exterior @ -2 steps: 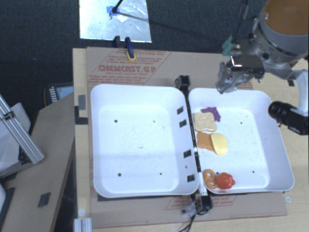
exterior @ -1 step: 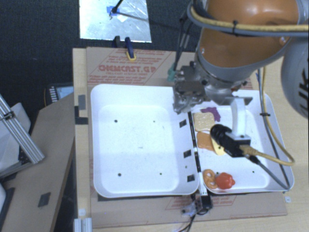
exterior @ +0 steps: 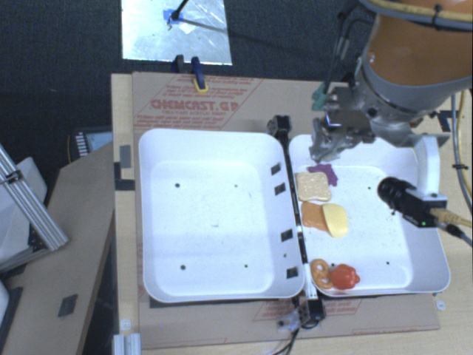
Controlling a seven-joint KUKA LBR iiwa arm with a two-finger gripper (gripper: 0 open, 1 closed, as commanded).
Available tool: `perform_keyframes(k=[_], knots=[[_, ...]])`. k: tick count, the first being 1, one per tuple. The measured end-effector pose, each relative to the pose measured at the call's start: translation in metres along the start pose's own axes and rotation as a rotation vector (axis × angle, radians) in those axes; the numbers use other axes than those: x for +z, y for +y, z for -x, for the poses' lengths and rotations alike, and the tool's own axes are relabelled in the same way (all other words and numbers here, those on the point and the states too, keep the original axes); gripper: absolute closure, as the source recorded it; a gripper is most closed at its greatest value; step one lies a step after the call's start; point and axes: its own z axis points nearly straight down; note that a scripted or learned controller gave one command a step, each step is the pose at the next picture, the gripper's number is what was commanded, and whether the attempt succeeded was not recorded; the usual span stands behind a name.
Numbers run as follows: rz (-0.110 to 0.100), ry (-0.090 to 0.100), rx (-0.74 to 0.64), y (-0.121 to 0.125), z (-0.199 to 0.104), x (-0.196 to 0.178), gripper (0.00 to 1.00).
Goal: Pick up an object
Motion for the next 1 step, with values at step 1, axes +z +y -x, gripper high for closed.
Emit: perform_keyframes(k=[1], knots=[[0.002,0.004,-0.013,-0.0006,-0.047,-0.0571,1.0]])
